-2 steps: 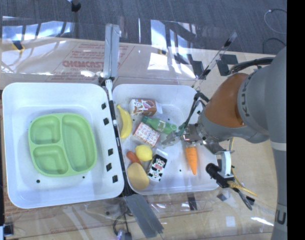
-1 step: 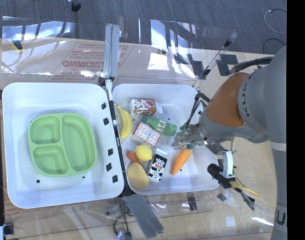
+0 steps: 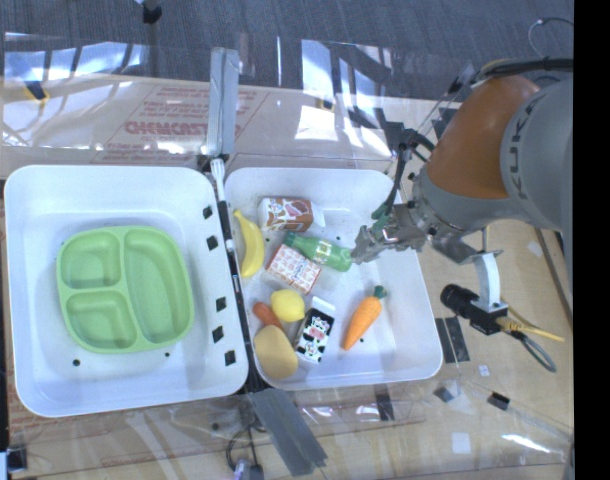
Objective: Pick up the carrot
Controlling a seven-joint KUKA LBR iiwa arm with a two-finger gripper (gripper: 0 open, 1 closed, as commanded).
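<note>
Bins [image 3: 405,360]: smooth white plastic, slight sheen. Tray [image 3: 125,288] far left of gripper [image 3: 370,243]: matt green plastic. Carrot [image 3: 362,319] just below: smooth, plastic-looking. Bench [image 3: 545,388]: pale wood.

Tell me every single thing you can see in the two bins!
left bin: 1, white, left of bench
right bin: 1, white, right of bench
divided tray: 1, green, in left bin
carrot: 1, orange with green top, right bin, lower right
banana: 1, yellow, right bin, left side
bottle: 1, green, right bin, middle
lemon: 1, yellow, right bin, centre
cow-print carton: 1, black and white, beside carrot
potato: 1, tan, right bin, bottom
arm: 1, grey and orange, from right
end effector: 1, by the bottle
</note>
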